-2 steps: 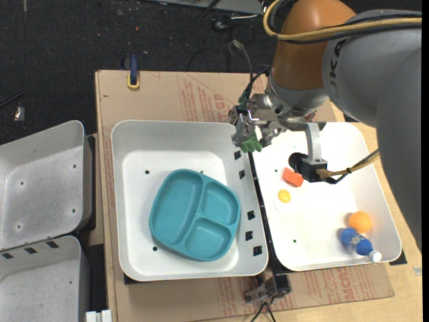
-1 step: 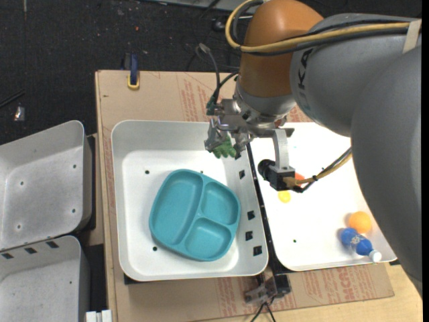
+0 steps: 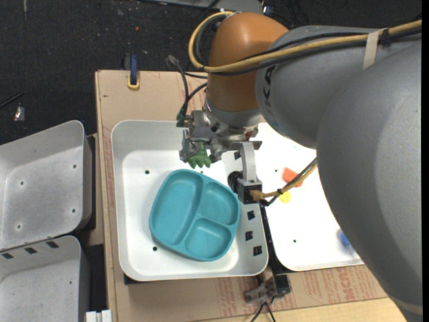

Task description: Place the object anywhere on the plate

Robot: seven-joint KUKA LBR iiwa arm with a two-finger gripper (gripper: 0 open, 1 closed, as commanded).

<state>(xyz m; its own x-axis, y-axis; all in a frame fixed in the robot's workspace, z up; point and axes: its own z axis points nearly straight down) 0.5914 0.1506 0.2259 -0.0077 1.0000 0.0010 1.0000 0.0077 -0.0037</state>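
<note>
Nearest, below the claw (image 3: 198, 154), a teal three-part plate (image 3: 194, 213) lies in the left bin (image 3: 131, 180). The claw pinches a small green object (image 3: 199, 157), just above the plate's far rim. Beyond its right, small orange (image 3: 289, 174) and yellow (image 3: 285, 196) bits.

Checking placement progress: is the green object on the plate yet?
Not yet. The green object sits at the pincer, beyond the teal plate rim.

Brown bench (image 3: 110, 200), two white bins (image 3: 131, 200) side by side
</note>
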